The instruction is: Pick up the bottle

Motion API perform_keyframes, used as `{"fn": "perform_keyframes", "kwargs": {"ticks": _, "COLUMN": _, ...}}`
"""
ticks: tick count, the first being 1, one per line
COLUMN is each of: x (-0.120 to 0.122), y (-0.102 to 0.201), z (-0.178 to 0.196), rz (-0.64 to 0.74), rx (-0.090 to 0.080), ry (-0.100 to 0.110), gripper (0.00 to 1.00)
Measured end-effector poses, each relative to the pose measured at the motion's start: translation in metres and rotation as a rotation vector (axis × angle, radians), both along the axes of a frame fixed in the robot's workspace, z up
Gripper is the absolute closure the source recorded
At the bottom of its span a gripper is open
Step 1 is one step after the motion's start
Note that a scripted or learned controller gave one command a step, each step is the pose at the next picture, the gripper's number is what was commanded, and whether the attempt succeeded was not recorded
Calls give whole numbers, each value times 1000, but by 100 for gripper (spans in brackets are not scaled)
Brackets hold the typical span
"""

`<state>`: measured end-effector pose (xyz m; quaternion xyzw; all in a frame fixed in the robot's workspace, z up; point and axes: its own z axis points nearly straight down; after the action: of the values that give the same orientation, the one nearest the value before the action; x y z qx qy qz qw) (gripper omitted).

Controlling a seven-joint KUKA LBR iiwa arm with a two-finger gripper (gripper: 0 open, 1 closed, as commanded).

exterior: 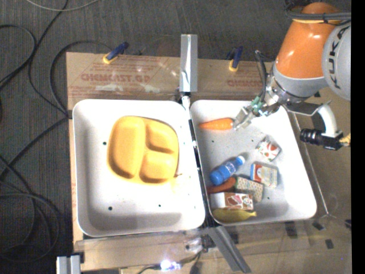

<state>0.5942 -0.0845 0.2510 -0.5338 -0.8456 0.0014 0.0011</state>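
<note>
Blue bottle (227, 169): I see it lying mid right bin (296, 153), ungrasped.
Hand (244, 116): at bottle's 12 o'clock, by the carrot (215, 124); I can't tell its opening.

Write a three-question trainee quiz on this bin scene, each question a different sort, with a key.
1. True or false: the bottle lies in the left bin.
2. Multiple choice: the gripper is nearest to which item? A) carrot B) banana C) yellow tray
3. Fill in: the bottle's cap end points toward the ___ edge of the right bin.

Key
1. False; it lies in the right bin, beside a red item.
2. A; the gripper sits just at the carrot's tip, well away from the bottle.
3. Far (upper right in the view).
</note>
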Motion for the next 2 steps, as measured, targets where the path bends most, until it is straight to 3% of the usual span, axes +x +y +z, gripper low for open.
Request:
{"fn": "perform_keyframes", "kwargs": {"ticks": 1, "x": 0, "y": 0, "z": 0, "rz": 0, "rx": 0, "ry": 0, "gripper": 0}}
{"fn": "perform_keyframes", "kwargs": {"ticks": 2, "x": 6, "y": -25, "z": -144, "rz": 54, "rx": 2, "ry": 4, "gripper": 0}}
